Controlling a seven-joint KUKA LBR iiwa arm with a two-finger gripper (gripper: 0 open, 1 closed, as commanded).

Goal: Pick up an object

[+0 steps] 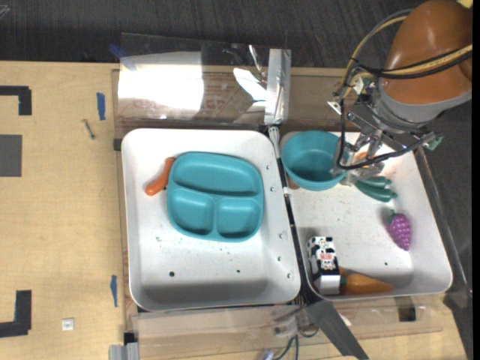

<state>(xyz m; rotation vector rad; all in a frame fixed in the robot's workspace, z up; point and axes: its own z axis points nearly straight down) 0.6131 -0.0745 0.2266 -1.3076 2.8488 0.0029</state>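
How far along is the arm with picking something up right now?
Nothing looks picked up yet. The gripper is down in the right bin, beside the teal bowl. The purple grapes and carrot lie loose there. Grasping and lifting remain.

At about 1 o'clock, the robot's rounded, glossy orange band (431, 47) bulges like a dome above a pale grey metal wrist ring (409, 109). At least 2 thin cables, yellow and black (375, 40), loop out from its 9 o'clock side. Below the ring sits a cluster of dark brackets and thin wires (367, 130), too tangled to make out individual parts.
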